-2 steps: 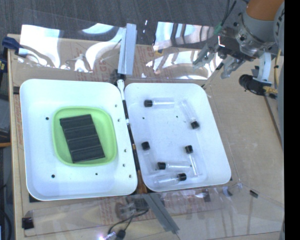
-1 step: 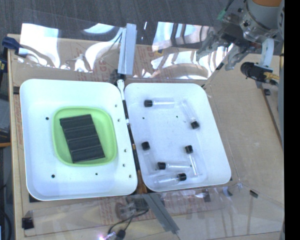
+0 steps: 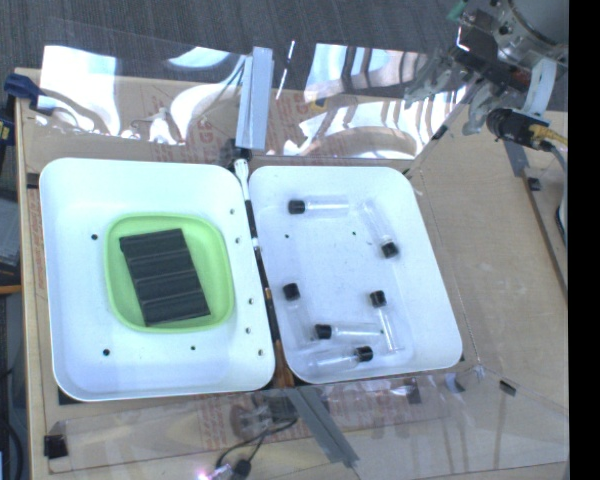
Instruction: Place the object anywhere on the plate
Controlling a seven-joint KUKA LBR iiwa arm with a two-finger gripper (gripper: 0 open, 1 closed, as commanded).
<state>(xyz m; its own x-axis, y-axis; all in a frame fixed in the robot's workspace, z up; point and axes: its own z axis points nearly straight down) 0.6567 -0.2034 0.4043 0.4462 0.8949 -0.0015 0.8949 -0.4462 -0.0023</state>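
A green plate (image 3: 218, 253) lies in the left white bin (image 3: 70, 208). A dark grey ridged block (image 3: 165, 276) rests flat on the plate, roughly at its middle. My gripper (image 3: 450, 98) hangs at the top right, beyond the far right corner of the right bin (image 3: 425, 268) and well away from the plate. Its two fingers (image 3: 477, 113) are spread apart and hold nothing.
Several clear tubes with black caps lie scattered in the right bin, such as one tube (image 3: 320, 206) near the back and another tube (image 3: 345, 356) at the front. A metal bar (image 3: 253, 98) stands behind the join of the bins. Cables run along the right bench edge.
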